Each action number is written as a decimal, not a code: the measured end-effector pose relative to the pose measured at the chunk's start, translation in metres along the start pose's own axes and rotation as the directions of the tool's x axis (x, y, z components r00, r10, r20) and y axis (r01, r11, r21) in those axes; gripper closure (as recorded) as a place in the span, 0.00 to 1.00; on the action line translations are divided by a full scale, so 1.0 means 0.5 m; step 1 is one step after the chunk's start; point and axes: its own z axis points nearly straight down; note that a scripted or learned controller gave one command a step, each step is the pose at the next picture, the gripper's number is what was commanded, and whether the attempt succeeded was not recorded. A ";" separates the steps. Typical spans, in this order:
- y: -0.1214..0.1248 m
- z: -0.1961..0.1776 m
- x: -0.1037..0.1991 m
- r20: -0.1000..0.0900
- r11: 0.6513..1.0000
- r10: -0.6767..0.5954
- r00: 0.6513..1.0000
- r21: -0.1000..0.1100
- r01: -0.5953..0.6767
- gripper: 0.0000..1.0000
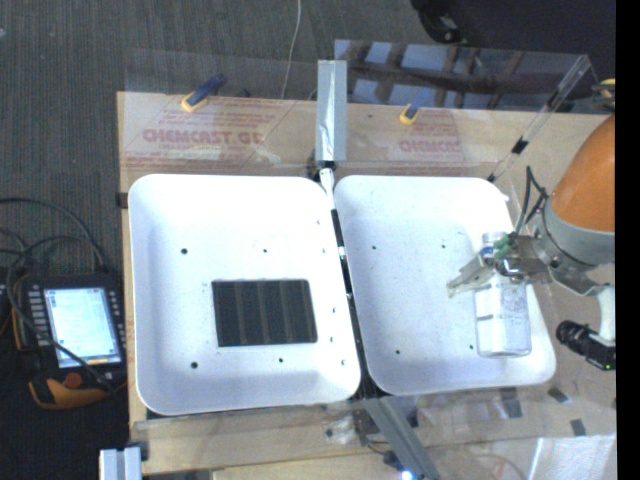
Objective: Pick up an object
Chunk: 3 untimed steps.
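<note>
In rt bin (400, 268): pincer (478, 276), bottle (502, 318)

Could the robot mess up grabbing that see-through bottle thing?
Maybe. The clear bottle lies close to the right bin's outer wall, so the gripper may bump that wall. The bottle also looks smooth and round, so it could roll or slip away when it gets squeezed.

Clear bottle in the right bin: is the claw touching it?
Cannot tell. In the camera view the claw overlaps the top of the clear bottle at the right bin's right side, but the slanted angle shows neither contact nor gap plainly.
</note>
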 end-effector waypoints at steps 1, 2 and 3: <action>0.019 0.213 -0.074 -0.006 0.994 0.111 0.994 -0.003 -0.111 0.00; 0.018 0.197 -0.071 -0.008 0.994 0.109 0.994 0.000 -0.109 1.00; 0.165 0.073 0.018 0.002 0.988 0.151 0.988 -0.001 -0.151 1.00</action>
